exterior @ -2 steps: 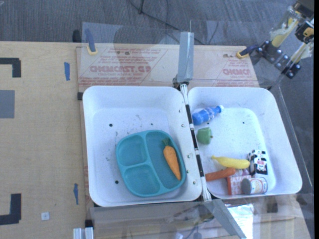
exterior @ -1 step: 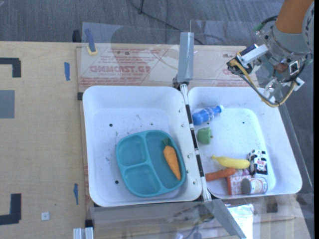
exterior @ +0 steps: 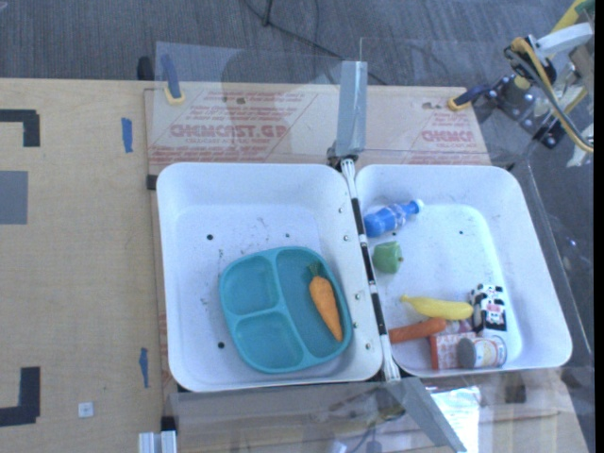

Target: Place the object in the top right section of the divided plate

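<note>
A teal divided plate lies in the left bin, toward its front right. An orange toy carrot with a green top rests in the plate's long right-hand section, pointing toward the front. The plate's two left sections hold nothing. The arm's end, with yellow cables and a dark gripper, hangs at the top right, beyond the far edge of the right bin and well away from the plate and the carrot.
The right bin holds a blue bottle, a small green piece, a yellow banana, an orange-red stick, a black-and-white cow toy and a can. A grey divider post stands behind the bins.
</note>
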Robot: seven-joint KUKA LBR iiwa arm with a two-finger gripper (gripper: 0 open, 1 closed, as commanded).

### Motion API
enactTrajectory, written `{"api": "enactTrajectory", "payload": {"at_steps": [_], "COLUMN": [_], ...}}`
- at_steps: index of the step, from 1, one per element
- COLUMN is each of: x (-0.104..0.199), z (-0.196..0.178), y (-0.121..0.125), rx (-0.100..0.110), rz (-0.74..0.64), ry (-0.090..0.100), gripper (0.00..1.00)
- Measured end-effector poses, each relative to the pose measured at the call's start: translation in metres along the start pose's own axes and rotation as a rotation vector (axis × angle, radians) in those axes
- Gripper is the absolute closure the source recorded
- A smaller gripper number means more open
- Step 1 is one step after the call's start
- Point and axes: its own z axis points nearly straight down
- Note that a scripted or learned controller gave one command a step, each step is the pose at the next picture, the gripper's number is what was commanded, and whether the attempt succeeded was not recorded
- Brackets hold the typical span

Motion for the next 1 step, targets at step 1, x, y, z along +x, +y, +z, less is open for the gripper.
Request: {"api": "enactTrajectory", "payload": {"at_steps": [1], "x": [-0.0045], "z": [-0.0825], "y": [0.027], "rx": [0.001], "rz": [0.029], "ry": [0.0], "gripper": [0.0]}}
